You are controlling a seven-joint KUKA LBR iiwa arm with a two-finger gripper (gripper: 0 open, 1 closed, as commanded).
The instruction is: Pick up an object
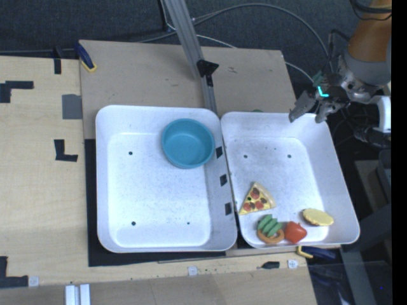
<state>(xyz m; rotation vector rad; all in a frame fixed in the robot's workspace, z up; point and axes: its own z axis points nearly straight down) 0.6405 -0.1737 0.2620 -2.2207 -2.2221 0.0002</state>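
**Two bins, five items, end effector at the far corner**

Two white bins sit side by side on the desk [152, 68]. The left bin [127, 208] holds one blue bowl [187, 143] near its far right corner. The right bin [286, 164] holds four toy foods grouped near its front edge: one pizza slice [256, 199], one green-and-orange piece [269, 229], one red tomato [295, 232] and one yellow piece [317, 217]. The end effector [308, 111] hangs over the right bin's far right corner, fingers spread apart, nothing between them, well apart from the foods.
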